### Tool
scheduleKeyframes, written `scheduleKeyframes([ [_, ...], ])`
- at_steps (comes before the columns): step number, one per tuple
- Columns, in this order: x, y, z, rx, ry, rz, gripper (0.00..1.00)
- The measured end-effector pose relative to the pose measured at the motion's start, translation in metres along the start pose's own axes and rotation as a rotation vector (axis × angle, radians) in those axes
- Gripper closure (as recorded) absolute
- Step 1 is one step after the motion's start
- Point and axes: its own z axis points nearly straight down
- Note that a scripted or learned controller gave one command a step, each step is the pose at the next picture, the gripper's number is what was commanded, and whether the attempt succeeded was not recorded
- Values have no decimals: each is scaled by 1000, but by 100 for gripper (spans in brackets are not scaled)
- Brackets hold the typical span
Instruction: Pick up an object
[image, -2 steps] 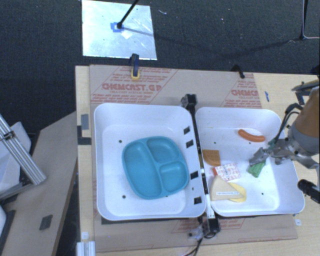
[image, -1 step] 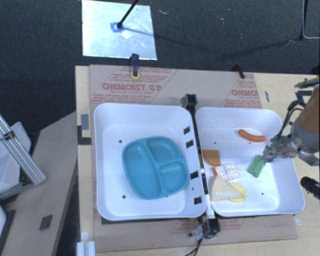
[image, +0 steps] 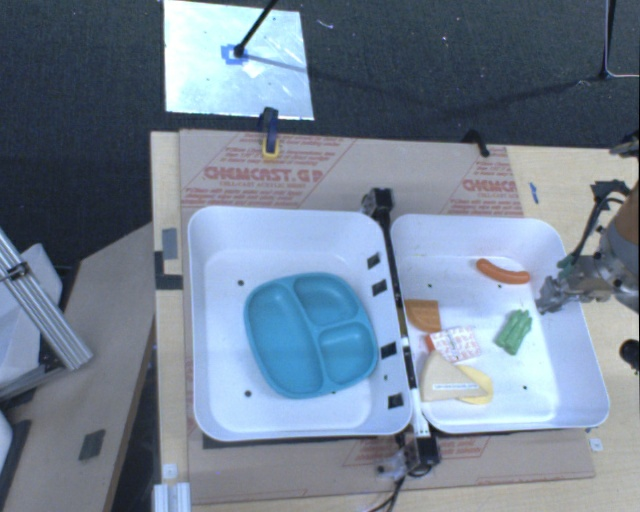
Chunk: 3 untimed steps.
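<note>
End effector (image: 553, 293) at the right rim of the right bin (image: 585, 375) — I cannot tell its state. My nearest candidate is the green object (image: 514, 331), just to its left and a little nearer, long axis running near-left to far-right. Beyond it, toward the far side, lies an orange sausage (image: 503, 271). Further left sit a brown wedge (image: 423, 315), a red-and-white packet (image: 455, 345) and a yellow piece (image: 455, 383). Left bin (image: 215, 300) — one blue divided plate (image: 310, 333).
</note>
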Motion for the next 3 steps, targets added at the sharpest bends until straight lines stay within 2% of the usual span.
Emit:
scheduleKeyframes([
  [1,-1,2,-51,-1,-1,-1,100],
  [3,89,14,-44,3,3,-6,100],
])
